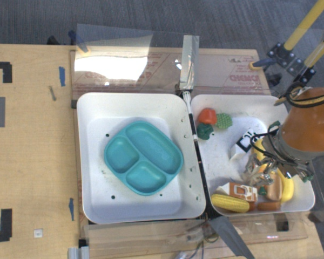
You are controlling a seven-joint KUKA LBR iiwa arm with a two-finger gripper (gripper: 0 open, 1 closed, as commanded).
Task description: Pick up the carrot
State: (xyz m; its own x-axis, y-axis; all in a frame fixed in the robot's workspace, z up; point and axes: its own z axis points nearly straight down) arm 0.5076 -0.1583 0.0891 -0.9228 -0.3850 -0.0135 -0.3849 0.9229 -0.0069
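- Down in the near right corner of the right bin (220, 162), the pincer (261, 170) sits among a heap of toy food. Cables and toys hide its opening, so I cannot tell whether it is wide or narrow, and nothing can be seen clamped in it.
- Above it, the arm's orange band (312, 125) hangs over the bin's right rim.
- Just beside the pincer, on its right, lies a yellow banana (288, 189). A reddish sausage (268, 205) lies along the near wall below the banana.
- Near the pincer's left, a small orange-and-white carton (243, 191) rests against a yellow corn cob (230, 203), which lies close to the near wall.
- A white card with black print (247, 141) lies on the bin floor just up and left of the pincer.
- The carrot (207, 116), a stubby orange-red piece with a dark green top, lies in the far left corner of the same bin, next to the divider. It is well apart from the pincer.
- A knobbly light green toy (223, 121) lies just beside the carrot, on its right.
- The left bin (89, 144) holds a teal divided plate (143, 156) with three compartments.
- Both bins stand on a pale wooden worktop (27, 144).
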